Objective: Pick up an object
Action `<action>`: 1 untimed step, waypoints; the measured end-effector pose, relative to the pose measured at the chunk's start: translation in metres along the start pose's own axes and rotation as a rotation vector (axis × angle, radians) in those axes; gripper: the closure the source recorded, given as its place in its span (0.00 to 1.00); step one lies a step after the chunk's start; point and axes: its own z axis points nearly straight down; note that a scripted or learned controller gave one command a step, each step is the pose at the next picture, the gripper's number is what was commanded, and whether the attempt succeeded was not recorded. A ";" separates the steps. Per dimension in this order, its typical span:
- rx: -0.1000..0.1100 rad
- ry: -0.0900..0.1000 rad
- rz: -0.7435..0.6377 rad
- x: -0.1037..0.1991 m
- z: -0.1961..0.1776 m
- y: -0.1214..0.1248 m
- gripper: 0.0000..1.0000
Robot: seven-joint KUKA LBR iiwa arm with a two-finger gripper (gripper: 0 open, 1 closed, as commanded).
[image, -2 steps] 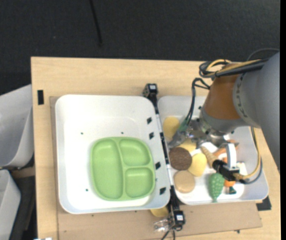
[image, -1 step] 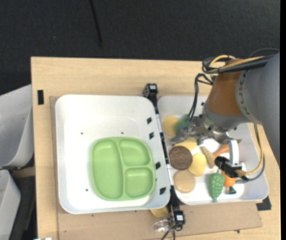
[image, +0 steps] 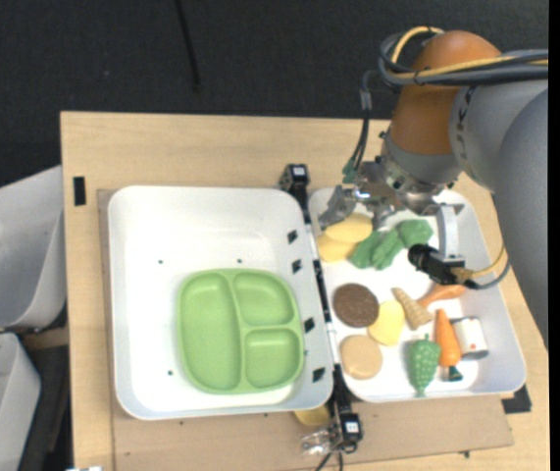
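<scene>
My gripper point(image: 362, 207) hangs low over the back left part of the right bin point(image: 500, 361). Just below it lie a pale yellow toy point(image: 342, 239) and a green leafy toy point(image: 387, 246); whether it touches either is unclear. Further forward in that bin lie a dark brown disc point(image: 355, 304), a yellow chip point(image: 387, 324), a tan disc point(image: 362, 357), a bumpy green toy point(image: 422, 363), an orange carrot point(image: 444, 337), a small cone point(image: 414, 308) and a white and orange block point(image: 472, 338).
The left bin point(image: 162, 224) holds a green divided plate point(image: 240, 330). The grey arm with its orange band point(image: 436, 96) comes in over the right bin's back right corner. Bare wooden bench point(image: 181, 145) lies behind the bins.
</scene>
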 end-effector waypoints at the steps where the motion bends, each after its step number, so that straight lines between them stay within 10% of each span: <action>1: 0.015 0.000 0.005 0.021 0.007 -0.030 1.00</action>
